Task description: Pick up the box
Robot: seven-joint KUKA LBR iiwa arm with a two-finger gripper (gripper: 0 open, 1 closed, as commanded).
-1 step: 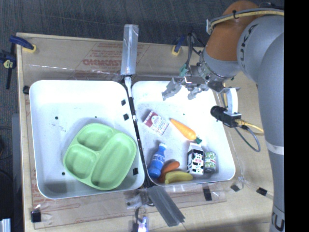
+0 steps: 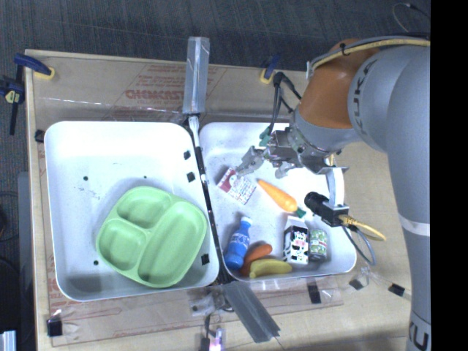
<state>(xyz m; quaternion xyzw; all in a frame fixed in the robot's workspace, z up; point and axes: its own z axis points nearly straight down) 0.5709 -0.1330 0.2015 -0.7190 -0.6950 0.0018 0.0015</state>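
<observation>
Box lies flat in the right bin, far-left part, long axis slanting far-left to near-right. Gripper hangs just above its far-right end, fingers spread, nothing between them. Carrot lies just right of the box. Whether the fingertips touch the box: unclear.

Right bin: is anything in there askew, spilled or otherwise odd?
Nothing looks spilled or damaged. The items in the right bin lie loosely jumbled: the blue bottle on its side, the small red-and-white box at a slant, and the carrot diagonal. The gripper hovers near the box.
</observation>
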